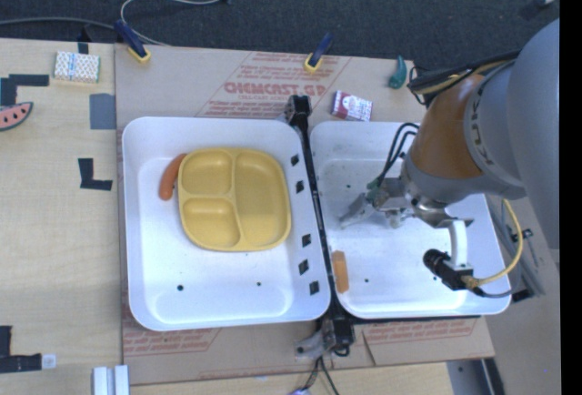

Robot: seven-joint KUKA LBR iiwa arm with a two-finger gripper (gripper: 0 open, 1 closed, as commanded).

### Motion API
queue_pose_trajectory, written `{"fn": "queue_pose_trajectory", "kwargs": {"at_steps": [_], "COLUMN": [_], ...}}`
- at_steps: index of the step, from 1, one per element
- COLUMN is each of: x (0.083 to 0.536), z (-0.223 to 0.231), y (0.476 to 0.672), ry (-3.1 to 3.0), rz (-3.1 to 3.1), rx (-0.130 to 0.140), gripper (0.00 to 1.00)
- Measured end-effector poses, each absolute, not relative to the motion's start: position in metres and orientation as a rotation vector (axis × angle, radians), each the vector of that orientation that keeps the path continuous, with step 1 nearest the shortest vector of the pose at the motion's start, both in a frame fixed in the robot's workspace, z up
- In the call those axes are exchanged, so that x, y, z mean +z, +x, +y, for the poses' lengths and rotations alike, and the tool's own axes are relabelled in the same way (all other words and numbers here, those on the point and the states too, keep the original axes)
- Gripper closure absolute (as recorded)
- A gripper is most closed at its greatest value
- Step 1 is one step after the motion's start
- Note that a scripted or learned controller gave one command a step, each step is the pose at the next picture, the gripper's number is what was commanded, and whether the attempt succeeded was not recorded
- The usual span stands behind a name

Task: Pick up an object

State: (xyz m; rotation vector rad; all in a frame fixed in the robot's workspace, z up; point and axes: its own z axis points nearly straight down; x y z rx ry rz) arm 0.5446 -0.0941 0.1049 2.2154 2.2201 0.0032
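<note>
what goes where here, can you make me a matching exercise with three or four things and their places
Things:
1. yellow tray
2. orange sausage
3. orange carrot piece
4. claw

Places:
A. right bin, by its left wall near the front
B. middle of the left bin
C. above the right bin's floor
D. left bin, against the tray's left edge

Pairs: 1-B, 2-D, 3-A, 4-C

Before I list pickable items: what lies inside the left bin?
The left bin holds a yellow divided plate and an orange sausage-like piece at its left edge. Whatever lies under the plate is covered.
</note>
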Motion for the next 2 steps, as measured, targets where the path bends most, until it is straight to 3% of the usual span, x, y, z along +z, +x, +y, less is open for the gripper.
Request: {"fn": "queue_pose_trajectory", "kwargs": {"at_steps": [1,2], "x": [0.0857,0.0954], "z": [-0.0936,-0.0945], "y": [0.5900,0.5903], "ry": [2.220,2.217], "rz": [2.222,2.220], "rx": [0.001,0.001], "gripper": [0.00,1.00]}}
